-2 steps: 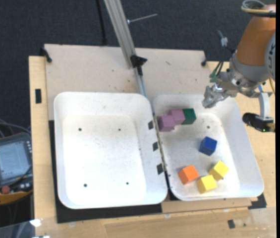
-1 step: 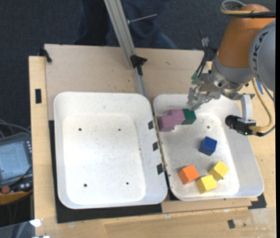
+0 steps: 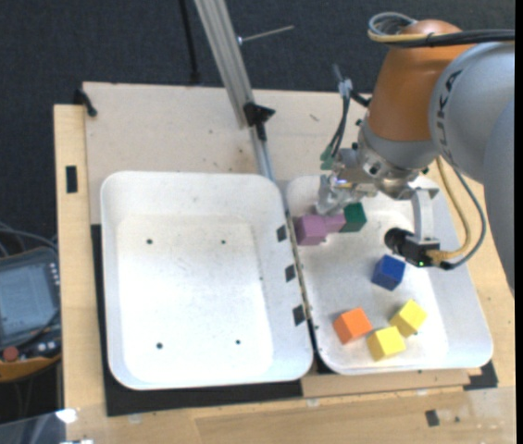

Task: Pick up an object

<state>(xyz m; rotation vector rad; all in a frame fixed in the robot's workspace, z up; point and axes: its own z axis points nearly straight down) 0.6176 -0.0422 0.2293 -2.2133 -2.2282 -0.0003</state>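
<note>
The jaws' spread cannot be told from the camera view. The gripper (image 3: 334, 195) hangs over the right bin (image 3: 460, 336), its tip just above the pink block (image 3: 316, 228), which touches the green block (image 3: 354, 216) beside it.

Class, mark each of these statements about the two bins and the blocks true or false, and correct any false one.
1. The blue block lies in the right bin. True.
2. The orange block lies in the left bin. False: it lies in the right bin.
3. Two yellow blocks lie near the orange one. True.
4. The gripper hangs over the left bin. False: it is over the right bin, by the purple block.
</note>
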